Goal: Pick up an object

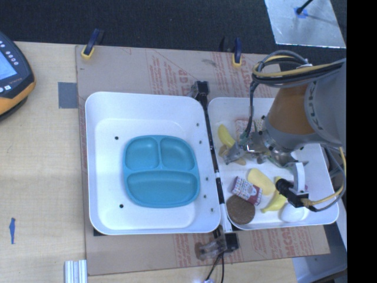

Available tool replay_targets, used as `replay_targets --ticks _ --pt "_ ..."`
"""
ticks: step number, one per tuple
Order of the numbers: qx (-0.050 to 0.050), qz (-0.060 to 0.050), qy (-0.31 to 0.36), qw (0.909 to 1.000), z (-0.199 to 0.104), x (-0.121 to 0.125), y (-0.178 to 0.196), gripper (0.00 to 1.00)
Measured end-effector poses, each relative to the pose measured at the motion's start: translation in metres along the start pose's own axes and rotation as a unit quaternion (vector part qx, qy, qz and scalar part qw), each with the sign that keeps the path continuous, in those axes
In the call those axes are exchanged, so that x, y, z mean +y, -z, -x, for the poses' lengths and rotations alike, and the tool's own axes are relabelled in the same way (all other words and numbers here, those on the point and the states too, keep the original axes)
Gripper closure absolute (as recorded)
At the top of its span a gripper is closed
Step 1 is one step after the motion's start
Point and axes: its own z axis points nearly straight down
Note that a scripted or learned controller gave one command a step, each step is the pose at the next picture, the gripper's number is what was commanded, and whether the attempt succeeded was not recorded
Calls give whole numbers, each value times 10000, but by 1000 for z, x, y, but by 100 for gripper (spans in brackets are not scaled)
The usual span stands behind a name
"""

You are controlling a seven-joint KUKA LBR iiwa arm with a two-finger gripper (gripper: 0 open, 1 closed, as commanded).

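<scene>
The yellow banana-shaped piece (226, 135) lies in the right bin (321, 217), near its left wall, long axis running up and down the view. My gripper (240, 150) sits just beside it, to its right and slightly lower. Whether my hand is open, or gripping anything, I cannot tell.

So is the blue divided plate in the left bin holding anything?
Empty. The blue plate lies flat in the left bin with all three compartments bare.
</scene>
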Motion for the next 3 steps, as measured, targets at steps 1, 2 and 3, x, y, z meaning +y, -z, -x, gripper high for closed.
replay_targets --ticks 1,2,3 --pt "5 62 9 10000 -52 86 107 0" --pt "3 -40 -31 10000 -54 63 99 0" --pt "-5 -15 -41 10000 -43 69 100 0"
